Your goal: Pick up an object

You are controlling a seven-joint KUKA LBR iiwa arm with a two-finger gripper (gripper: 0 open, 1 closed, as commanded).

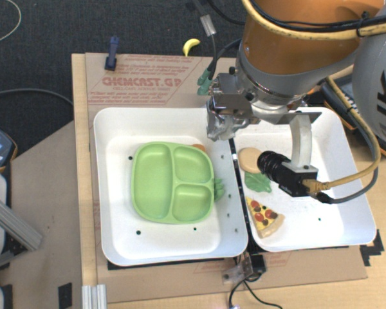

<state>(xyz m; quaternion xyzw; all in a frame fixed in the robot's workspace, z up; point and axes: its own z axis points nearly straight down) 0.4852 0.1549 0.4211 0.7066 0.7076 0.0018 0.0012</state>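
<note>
A light green divided plate (172, 182) lies in the left bin (116, 172). A small orange piece (198, 148) peeks out at its far rim, and a small green piece (219, 188) sits at its right rim. The right bin (347, 198) holds a tan oval piece (248, 159), a dark green leafy toy (258, 183) and a toy pizza slice (265, 216). My gripper (220, 131) hangs over the divider between the bins, just left of the tan piece and above the plate's far right corner. I see nothing held in it.
A black cylinder with a cable (282, 171) hangs from the wrist over the right bin, beside the leafy toy. The big orange-banded arm (309, 31) covers the right bin's far part. A yellow item (191, 46) and a blue clip (111, 53) lie beyond the bins.
</note>
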